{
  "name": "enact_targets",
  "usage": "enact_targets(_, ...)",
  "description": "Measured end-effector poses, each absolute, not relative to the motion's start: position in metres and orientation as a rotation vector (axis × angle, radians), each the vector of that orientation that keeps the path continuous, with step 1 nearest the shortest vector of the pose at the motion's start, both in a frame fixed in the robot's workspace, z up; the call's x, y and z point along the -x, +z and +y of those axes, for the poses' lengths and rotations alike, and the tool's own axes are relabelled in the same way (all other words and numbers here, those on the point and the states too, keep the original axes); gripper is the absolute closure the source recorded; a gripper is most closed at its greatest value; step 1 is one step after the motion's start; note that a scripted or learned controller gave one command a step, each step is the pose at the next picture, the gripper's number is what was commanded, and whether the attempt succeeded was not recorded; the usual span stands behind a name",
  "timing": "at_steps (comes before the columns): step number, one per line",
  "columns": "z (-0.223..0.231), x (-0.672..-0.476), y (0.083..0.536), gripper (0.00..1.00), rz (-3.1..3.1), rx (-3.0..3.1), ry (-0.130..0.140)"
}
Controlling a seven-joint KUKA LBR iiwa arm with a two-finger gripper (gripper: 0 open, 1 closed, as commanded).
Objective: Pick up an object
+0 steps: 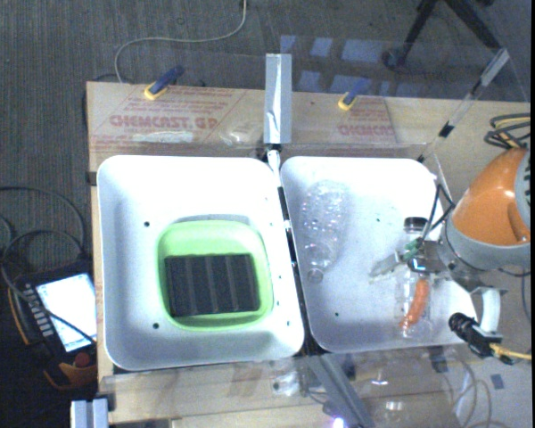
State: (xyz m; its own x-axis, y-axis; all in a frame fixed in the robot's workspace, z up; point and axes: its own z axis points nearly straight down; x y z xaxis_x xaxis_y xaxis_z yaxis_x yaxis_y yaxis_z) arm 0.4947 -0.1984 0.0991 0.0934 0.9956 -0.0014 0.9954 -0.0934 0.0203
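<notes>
Gripper [408, 261] low over right bin [366, 172] near right edge, above orange item [415, 306] | finger state: cannot tell | bottle [321, 221] beside left wall, untouched

Arm [495, 217]: rounded orange band, glossy; grey shell below it
Wrist: dark cables looping off the upper side; small green-lit spot by the mount
Gripper [416, 266]: pale metal parts, blurred; fingers too indistinct to read
</notes>
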Motion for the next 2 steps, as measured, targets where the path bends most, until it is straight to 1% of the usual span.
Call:
enact_targets(1,-0.197,-0.495,0.107,1.0,2.108,-2.311,0.02)
enact_targets(2,-0.12,-0.507,0.187,1.0,2.264,-2.18,-0.001)
